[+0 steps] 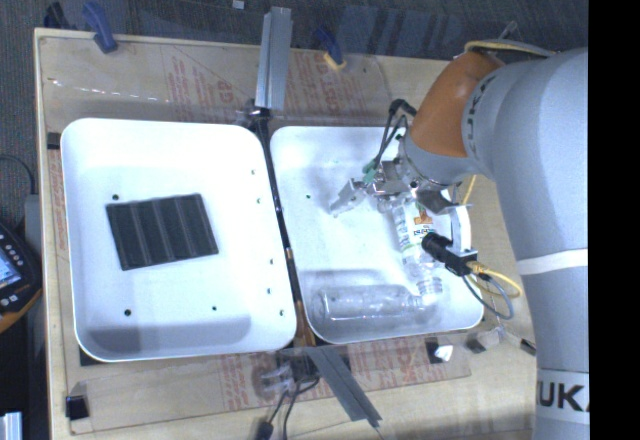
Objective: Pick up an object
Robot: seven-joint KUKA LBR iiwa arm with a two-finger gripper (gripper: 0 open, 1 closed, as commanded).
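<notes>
In the right bin [300, 163] a clear plastic bottle [365, 303] lies on its side along the near wall. A second clear bottle [412, 238] with a small coloured label lies lengthwise by the bin's right side, its lower end touching the first. My gripper [345, 198] hangs over the middle of the right bin, pointing left, just up and left of the labelled bottle. Nothing shows in its grasp. The wrist and its orange band [440, 118] cover the bin's far right corner.
A dark ribbed rectangular pad [162, 230] lies flat in the left bin [90, 148]. A divider [280, 228] runs between the two bins. Cables [490, 283] trail off the wrist over the right bin's near right corner.
</notes>
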